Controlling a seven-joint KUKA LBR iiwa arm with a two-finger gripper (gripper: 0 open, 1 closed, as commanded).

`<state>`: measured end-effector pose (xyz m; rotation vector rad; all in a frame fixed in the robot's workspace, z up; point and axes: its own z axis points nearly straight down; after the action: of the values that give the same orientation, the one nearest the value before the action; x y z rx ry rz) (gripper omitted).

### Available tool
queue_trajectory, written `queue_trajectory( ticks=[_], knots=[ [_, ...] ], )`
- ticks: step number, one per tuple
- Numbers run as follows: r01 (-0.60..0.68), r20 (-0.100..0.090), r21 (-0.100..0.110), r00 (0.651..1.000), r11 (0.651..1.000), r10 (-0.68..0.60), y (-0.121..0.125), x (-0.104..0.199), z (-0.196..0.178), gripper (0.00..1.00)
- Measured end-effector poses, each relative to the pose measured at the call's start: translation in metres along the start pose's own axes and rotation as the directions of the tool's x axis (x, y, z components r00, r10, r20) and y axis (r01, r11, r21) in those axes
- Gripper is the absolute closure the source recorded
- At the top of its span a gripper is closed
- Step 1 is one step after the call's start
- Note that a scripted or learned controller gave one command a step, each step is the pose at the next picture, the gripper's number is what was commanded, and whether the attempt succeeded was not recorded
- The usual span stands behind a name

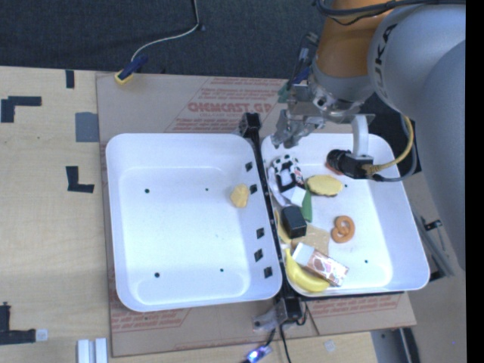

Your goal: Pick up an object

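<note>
My jaws (291,132) hang over the far left corner of the right bin (393,274), just beside the divider between the two bins. From this angle I cannot tell whether they are parted or closed, and I see nothing between them.

Directly below my jaws in the view, very near, lies a black-and-white toy (286,172). Just past it, toward the near edge, sits a green piece (306,203), then a black block (293,221). To the right of the toy lies a flat yellow piece (324,185). Further right and nearer the bin's front is an orange ring (342,228). Farthest from my jaws, at the near left corner of this bin, a banana (301,277) curves along the wall, with a small packet (327,265) lying across it and a tan card (316,240) beside that.

Across the divider, down and left of my jaws, a small yellow lump (240,196) rests alone in the left bin (128,157), close to its right wall.

Both bins sit on a sheet of cardboard (204,104) on the table (45,203).
</note>
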<state>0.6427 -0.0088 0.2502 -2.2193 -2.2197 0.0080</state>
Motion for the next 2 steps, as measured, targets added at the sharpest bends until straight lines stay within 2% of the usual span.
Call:
queue_trajectory(
  ticks=[1,2],
  knots=[
    [0.006,-0.003,-0.015,1.000,1.000,-0.006,0.021,0.045,-0.098,1.00],
    [0.000,0.001,0.001,1.000,1.000,0.000,0.025,0.027,-0.014,1.00]
  ],
)
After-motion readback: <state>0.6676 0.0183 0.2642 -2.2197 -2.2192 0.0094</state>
